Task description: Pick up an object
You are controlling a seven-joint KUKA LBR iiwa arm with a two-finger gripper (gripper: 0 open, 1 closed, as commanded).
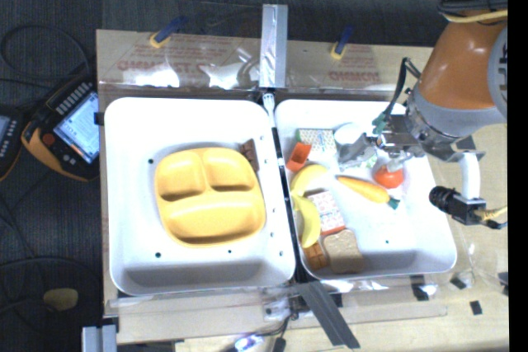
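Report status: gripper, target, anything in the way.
Gripper low over right bin, grip state unclear. Nearest pick: orange-red toy beside it, not seen held. Banana close alongside; yellow tray sits in left bin.

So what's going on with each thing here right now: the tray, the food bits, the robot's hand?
Yellow tray: flat in the left bin, upright, nothing in its compartments.
Bananas: lying at the right bin's left side.
Yellow piece: lying mid-bin.
Orange-red item: under the end effector; held or not is unclear.
Brown block: lying at the near edge.
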